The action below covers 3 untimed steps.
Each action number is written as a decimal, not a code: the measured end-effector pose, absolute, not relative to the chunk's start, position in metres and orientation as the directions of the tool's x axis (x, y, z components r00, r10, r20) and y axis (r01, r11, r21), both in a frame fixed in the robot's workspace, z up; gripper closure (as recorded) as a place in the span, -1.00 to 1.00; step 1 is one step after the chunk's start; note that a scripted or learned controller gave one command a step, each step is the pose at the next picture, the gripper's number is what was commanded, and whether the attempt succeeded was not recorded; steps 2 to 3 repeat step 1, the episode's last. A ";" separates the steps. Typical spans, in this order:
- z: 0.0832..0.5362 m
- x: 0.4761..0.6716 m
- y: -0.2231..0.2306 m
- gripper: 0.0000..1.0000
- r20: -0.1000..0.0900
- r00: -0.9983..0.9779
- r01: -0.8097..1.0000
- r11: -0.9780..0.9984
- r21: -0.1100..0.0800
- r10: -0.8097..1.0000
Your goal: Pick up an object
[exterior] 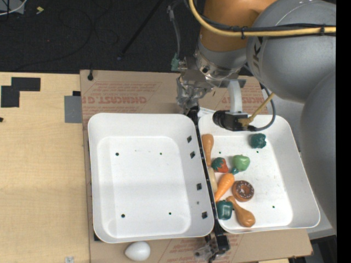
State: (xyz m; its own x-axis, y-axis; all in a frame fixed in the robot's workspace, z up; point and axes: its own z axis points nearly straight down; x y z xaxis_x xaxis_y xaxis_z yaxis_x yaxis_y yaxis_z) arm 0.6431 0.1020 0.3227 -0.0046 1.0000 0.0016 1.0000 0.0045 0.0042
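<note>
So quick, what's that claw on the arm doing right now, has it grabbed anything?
Gripper: above the far edge of the bins, nothing visibly in its grasp; open or closed cannot be told.

The gripper [189, 95] hangs above the far end of the seam between the left bin [101, 147] and right bin [290, 147]. A carrot [223, 186], doughnut [242, 190] and green pepper [240, 161] lie in the right bin. A white egg [137, 251] rests outside.
</note>
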 end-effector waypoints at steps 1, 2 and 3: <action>0.293 0.643 0.003 1.00 -0.004 0.008 1.000 -0.008 -0.005 1.000; 0.293 0.643 0.003 1.00 -0.004 0.008 1.000 -0.008 -0.005 1.000; 0.293 0.643 0.003 1.00 -0.004 0.008 1.000 -0.008 -0.005 1.000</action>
